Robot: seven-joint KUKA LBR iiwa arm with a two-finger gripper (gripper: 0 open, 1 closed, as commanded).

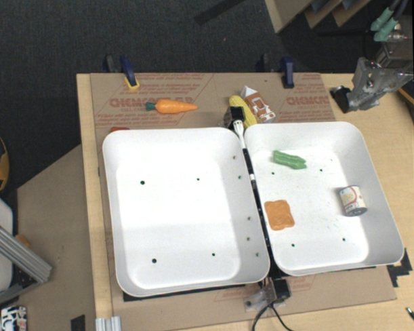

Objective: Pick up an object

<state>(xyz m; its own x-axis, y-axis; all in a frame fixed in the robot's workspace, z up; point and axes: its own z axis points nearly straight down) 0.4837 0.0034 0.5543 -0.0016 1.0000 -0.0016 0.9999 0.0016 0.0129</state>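
The right bin [373, 257] holds three objects. A green pod-shaped piece [289, 159] lies near its back. An orange slab like a slice of toast [279, 214] rests close to its left wall, and a small white can [352, 200] lies on its side at the right. My gripper [364, 88] hangs at the upper right, beyond the right bin's far corner and well away from all three objects. Nothing is seen in it.
The left bin [129, 252] sits beside the right one on a cardboard sheet. Behind the bins lie a toy carrot [171, 107], and a yellow banana with a small printed box [248, 109] at the seam. Two blue clamps [130, 74] hold the sheet's back edge.
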